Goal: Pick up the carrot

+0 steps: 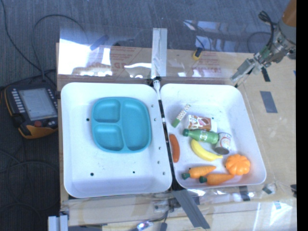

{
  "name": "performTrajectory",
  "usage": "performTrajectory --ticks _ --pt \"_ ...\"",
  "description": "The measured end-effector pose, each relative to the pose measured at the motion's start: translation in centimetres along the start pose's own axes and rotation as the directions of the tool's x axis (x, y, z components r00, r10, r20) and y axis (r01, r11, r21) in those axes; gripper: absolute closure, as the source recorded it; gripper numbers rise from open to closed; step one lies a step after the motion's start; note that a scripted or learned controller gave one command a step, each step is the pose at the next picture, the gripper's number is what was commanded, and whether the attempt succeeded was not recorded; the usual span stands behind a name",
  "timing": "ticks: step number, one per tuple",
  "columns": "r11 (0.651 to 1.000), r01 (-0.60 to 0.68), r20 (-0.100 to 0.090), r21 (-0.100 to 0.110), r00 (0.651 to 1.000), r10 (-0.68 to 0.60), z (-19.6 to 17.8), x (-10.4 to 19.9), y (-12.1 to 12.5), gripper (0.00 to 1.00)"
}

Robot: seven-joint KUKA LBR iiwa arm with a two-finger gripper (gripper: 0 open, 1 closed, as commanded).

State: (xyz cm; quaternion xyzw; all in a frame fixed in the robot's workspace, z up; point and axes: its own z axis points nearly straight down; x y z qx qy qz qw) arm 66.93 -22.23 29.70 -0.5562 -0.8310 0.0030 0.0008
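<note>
Two carrots lie at the front of the right bin [245, 110]: one carrot [202, 171] with its green top pointing left, and a second carrot [219, 179] just in front of it, near the front wall. My gripper [242, 73] hangs high outside the bin's back right corner, far from both carrots. Nothing is seen in it. The arm's orange band [290, 9] shows at the top right.
Also in the right bin are an orange pumpkin [238, 164], a banana [204, 150], a green bottle [202, 136], a can [224, 141], a juice carton [199, 123] and a red sausage [175, 147]. The left bin [77, 172] holds a blue divided plate [120, 124].
</note>
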Motion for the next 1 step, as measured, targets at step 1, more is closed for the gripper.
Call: performTrajectory --ticks 1 --pt "0.942 0.336 -0.005 -0.003 0.942 -0.336 11.39 3.98 -9.93 0.00"
